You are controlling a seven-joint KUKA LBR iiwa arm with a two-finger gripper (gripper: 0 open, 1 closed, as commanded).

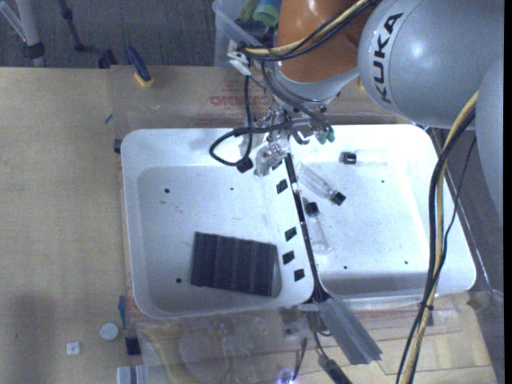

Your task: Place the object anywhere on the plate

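Observation:
A dark ribbed rectangular plate [232,264] lies flat in the front part of the left bin [160,214]. In the right bin [400,230], close to the divider, lies a clear plastic object [318,185] with a black tip. A second clear piece [318,235] rests just in front of it. My gripper [276,149] hangs over the back end of the divider between the two bins, behind and left of the clear object and well behind the plate. Cables and the wrist hide its tips.
A small black piece [347,158] sits at the back of the right bin. Black square markers [289,234] run along the divider rim. A tub of coloured items [256,6] stands behind the bins. A blue clamp [142,69] lies on the bench.

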